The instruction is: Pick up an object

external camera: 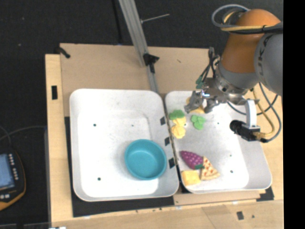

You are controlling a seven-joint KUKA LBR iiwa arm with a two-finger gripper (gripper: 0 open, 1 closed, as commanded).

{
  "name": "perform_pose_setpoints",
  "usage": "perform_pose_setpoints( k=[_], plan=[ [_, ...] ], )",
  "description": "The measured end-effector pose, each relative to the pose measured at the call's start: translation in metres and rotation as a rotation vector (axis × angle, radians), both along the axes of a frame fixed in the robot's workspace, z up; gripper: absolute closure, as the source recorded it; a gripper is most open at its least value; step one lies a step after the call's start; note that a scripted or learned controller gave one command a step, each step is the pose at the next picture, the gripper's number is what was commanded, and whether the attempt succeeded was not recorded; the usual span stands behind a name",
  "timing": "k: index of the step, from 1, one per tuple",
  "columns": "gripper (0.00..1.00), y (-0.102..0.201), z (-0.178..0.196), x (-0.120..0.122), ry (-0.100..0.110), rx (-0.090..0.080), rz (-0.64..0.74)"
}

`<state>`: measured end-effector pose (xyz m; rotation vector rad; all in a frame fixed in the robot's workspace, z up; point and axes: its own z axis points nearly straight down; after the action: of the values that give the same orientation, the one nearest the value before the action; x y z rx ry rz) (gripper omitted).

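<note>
1. Over the far end of the right bin [257, 168], the pincer [201, 102] hangs low, just above a small yellow piece [199, 110] that peeks out beneath it; whether its fingers are spread or pressed together cannot be told, as the wrist hides them.
2. Near the pincer lie a green leafy toy [198, 122] and, toward the bin's left wall, another green piece [176, 114] touching a yellow toy [178, 128] whose long axis runs roughly from far to near.
3. At the near end of the same bin sit a purple grape bunch [191, 158], its long axis slanting toward the near right, a pizza slice [208, 169] with its tip pointing far-left, touching the grapes, and a yellow block [190, 177] just beside both.
4. The left bin [95, 109] holds a teal bowl [145, 159], upright, near its right wall.
5. Both bins rest on a tan board surface [100, 61]; a grey metal rail [136, 32] slants across it from above, and dark floor surrounds everything.
6. A handheld controller [9, 175] lies at the left edge.
</note>
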<state>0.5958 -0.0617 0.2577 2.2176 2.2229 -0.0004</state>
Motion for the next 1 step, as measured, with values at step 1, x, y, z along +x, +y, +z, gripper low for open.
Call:
perform_pose_setpoints(
  k=[1],
  plan=[
    [1.00, 0.0443, -0.0080, 0.0269, 0.000, 0.000, 0.000]
  ],
)
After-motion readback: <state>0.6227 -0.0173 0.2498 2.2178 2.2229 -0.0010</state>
